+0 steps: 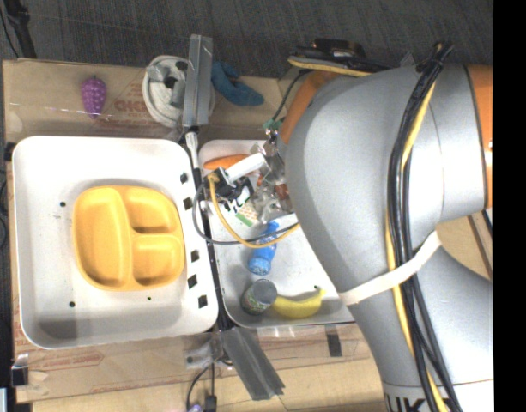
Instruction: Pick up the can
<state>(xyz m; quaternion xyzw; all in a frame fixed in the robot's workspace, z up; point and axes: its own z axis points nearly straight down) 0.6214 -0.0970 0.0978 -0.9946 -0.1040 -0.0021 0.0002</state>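
The can [259, 296], a small grey-green tin seen from its top, stands near the front-left corner of the right bin [231, 314]. A yellow banana [300, 304] lies right beside it. My gripper [256, 197] hangs over the back half of the same bin, well behind the can and apart from it. A blue bottle [263, 257] lies between the two. My big grey arm [374, 196] hides most of the right bin.
The left bin [39, 230] holds a yellow divided plate [129, 234]. An orange thing [231, 161] peeks out at the back of the right bin. On the bench behind the bins are purple grapes [93, 95], a white coil [164, 88] and a blue cloth [234, 86].
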